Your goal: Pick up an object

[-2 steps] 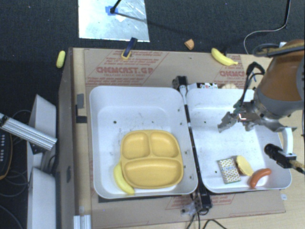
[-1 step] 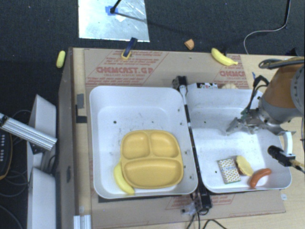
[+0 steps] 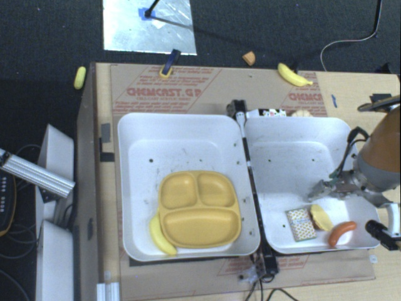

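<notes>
Bench, right bin (image 3: pixel 294 137) | gripper (image 3: pixel 321 192) above yellow piece (image 3: pixel 321 217) | grip unclear, arm cropped

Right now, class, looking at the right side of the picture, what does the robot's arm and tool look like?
The arm is bulky and rounded, grey with an orange band. The tool is small, grey metal, with black cables looping above it.

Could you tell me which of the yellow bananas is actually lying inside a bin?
The banana in the left bin, tucked against the yellow divided plate; the other banana lies outside, beyond the bins.
</notes>
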`<state>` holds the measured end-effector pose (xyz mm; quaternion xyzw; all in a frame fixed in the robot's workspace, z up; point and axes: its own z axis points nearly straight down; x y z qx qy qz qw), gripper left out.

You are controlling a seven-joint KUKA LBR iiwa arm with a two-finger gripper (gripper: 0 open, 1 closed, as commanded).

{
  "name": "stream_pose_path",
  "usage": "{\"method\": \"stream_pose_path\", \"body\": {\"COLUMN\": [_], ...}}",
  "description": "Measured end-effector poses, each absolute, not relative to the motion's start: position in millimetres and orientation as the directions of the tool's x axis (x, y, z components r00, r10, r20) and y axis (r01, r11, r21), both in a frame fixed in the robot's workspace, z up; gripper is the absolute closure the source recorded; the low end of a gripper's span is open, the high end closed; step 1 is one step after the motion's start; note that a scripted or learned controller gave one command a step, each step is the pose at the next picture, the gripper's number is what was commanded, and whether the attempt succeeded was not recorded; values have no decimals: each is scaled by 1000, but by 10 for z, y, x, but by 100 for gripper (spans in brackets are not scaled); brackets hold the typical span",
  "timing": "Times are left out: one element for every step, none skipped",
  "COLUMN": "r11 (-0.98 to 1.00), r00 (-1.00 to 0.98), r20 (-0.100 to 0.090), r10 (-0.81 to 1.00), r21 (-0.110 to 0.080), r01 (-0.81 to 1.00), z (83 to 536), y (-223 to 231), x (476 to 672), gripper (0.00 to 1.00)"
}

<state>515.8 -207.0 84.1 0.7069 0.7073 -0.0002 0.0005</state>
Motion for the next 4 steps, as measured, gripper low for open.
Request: {"method": "stream_pose_path", "body": {"r11": [4, 4, 2, 1], "r00": [-4, -4, -2, -1], "r20": [1, -2, -2, -2], "r10": [1000, 1000, 1000, 1000], "r21": [2, 4, 1, 1], "r01": [1000, 1000, 1000, 1000], "z": [843, 852, 846, 843], "y": [-915, -1336, -1723, -2070], "x": [5478, 6524, 6075, 5532], "gripper": [0, 0, 0, 0]}}
